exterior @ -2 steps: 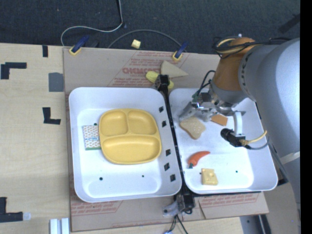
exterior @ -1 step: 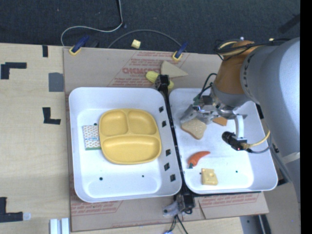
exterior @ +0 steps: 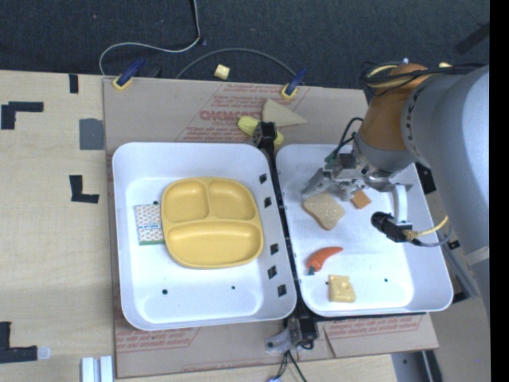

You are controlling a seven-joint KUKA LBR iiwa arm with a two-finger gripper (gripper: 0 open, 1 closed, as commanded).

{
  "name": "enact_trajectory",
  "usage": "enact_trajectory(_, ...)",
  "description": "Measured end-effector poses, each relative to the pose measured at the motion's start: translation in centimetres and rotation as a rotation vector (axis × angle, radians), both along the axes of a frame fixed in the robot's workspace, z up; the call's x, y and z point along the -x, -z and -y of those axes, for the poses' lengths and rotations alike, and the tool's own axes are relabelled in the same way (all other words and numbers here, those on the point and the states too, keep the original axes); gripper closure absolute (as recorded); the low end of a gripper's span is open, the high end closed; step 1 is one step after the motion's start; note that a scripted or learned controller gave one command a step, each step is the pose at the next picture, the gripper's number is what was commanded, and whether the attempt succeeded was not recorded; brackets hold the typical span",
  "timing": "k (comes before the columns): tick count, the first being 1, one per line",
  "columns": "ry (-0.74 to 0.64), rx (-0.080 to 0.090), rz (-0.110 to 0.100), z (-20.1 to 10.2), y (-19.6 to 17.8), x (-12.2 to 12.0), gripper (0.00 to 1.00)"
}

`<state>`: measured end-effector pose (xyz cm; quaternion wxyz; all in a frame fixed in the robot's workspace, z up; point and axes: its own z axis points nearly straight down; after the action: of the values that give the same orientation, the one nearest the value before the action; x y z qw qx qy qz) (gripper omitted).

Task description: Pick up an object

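just bread slice (exterior: 324, 211) below gripper (exterior: 334, 178)

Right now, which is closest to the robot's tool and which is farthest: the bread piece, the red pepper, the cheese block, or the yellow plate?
From the tool:
1. Bread piece, just below it in the right bin.
2. Red pepper, lower in the same bin.
3. Cheese block, near that bin's bottom edge.
4. Yellow plate, over in the left bin.

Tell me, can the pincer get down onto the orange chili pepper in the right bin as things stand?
Probably yes. The chili pepper lies alone on the right bin's floor, apart from the bread piece and cheese cube. The pincer hovers in the same bin.
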<state>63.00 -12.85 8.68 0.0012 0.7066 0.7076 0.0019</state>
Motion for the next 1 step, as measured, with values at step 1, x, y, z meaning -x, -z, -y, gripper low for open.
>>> enact_trajectory(1,-0.001,0.003,0.004,0.91,-0.07,2.03,0.00)
